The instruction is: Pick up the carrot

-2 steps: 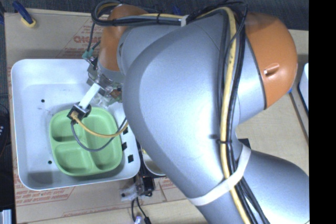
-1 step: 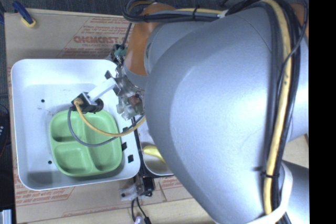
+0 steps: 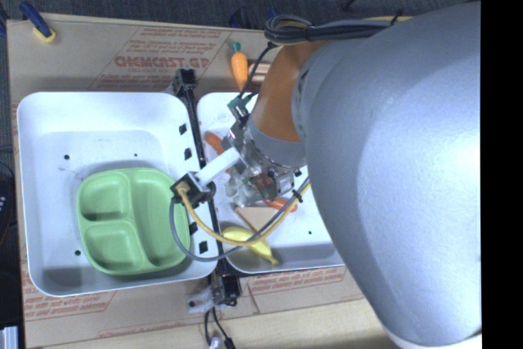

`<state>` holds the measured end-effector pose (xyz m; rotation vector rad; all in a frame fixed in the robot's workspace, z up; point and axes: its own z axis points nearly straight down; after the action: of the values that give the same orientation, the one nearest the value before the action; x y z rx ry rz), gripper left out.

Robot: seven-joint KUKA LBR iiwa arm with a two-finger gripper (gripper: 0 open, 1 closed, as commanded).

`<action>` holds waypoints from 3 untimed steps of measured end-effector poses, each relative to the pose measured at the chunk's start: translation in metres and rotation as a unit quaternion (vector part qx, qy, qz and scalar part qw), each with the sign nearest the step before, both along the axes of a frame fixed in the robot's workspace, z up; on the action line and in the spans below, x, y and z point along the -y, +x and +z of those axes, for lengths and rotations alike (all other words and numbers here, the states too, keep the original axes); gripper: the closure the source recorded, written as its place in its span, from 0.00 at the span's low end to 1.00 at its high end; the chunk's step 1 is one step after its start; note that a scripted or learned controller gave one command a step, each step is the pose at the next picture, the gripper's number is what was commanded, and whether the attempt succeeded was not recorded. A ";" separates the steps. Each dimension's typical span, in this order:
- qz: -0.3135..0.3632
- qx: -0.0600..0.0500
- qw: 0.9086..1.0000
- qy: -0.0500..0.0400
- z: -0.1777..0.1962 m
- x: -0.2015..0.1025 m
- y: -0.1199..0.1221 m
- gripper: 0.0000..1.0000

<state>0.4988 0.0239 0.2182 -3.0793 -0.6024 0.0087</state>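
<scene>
An orange carrot (image 3: 238, 68) with a green top lies on the cardboard just beyond the far rim of the right bin (image 3: 319, 253). A second small orange piece (image 3: 213, 141) lies inside that bin near its left wall. My gripper (image 3: 252, 182) is low inside the right bin, under the orange wrist band (image 3: 278, 98), well in front of the carrot. Cables and the wrist hide what lies under it. Another orange bit (image 3: 283, 204) peeks out beside the gripper.
The left bin (image 3: 49, 127) holds a green divided tray (image 3: 127, 217). A yellow banana (image 3: 249, 241) and a beige wedge (image 3: 260, 217) lie at the right bin's near edge. A yellow cable (image 3: 194, 218) loops over the divider. The grey arm covers most of the right bin.
</scene>
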 end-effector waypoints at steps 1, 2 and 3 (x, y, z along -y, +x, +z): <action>-0.063 0.002 0.998 -0.001 0.109 -0.009 0.036 1.00; -0.040 0.000 0.999 -0.002 0.020 -0.085 0.018 1.00; 0.077 0.000 0.997 0.001 -0.027 -0.002 0.008 1.00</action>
<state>0.5068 0.0257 0.1910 -3.0228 -0.8373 0.0090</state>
